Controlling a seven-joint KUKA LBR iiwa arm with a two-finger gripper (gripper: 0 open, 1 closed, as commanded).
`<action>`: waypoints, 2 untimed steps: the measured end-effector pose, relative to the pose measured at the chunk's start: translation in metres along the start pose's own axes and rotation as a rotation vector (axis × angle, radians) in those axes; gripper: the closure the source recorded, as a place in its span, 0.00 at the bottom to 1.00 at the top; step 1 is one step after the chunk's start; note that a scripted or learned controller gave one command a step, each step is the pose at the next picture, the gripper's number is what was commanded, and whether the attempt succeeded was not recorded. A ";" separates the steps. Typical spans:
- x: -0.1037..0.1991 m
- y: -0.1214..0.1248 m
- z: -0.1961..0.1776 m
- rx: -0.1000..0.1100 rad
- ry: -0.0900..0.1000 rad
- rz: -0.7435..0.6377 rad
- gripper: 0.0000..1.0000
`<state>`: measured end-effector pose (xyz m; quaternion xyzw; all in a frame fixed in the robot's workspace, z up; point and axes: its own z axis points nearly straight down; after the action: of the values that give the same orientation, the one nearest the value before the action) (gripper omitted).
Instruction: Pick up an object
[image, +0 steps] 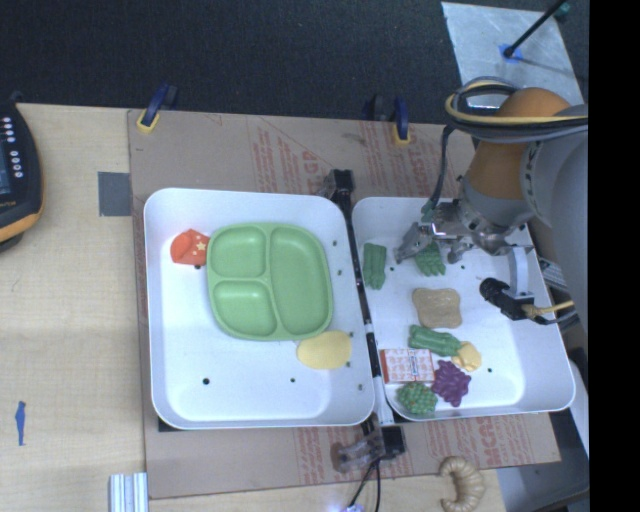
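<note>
Toys crowd the right-hand white bin, and the one we take as the target is a small dark green plastic piece lying in the upper part of that bin, right of frame centre. The grey metal two-finger gripper sits directly over it, its tips spread to either side of the piece, so we read the claw as parted and not yet clamped on anything; whether the tips touch the toy we cannot tell. We judge the step to be the descent and closing stage of a grasp: the arm with its orange band reaches in from the upper right of the frame, wrist low over the bin. The next move, as we see it, calls for settling the tips around the green piece, closing squarely on it, then lifting straight up without dragging neighbours. Just left of it lies a long green pickle-shaped toy against the bin wall; below lies a flat tan bread-like slab, then a green pod-like toy, a small yellow lump, a purple grape cluster, a red-and-white printed box and a green knobbly toy. Further left, the other white bin holds a light green divided plate, a red round toy and a pale yellow lemon-like toy.
</note>
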<state>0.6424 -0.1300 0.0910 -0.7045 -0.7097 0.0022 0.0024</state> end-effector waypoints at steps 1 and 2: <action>-0.018 -0.062 0.000 0.003 0.000 0.006 0.00; 0.016 0.018 -0.002 -0.011 -0.001 -0.001 0.00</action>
<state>0.6602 -0.1136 0.0931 -0.7041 -0.7101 -0.0016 -0.0018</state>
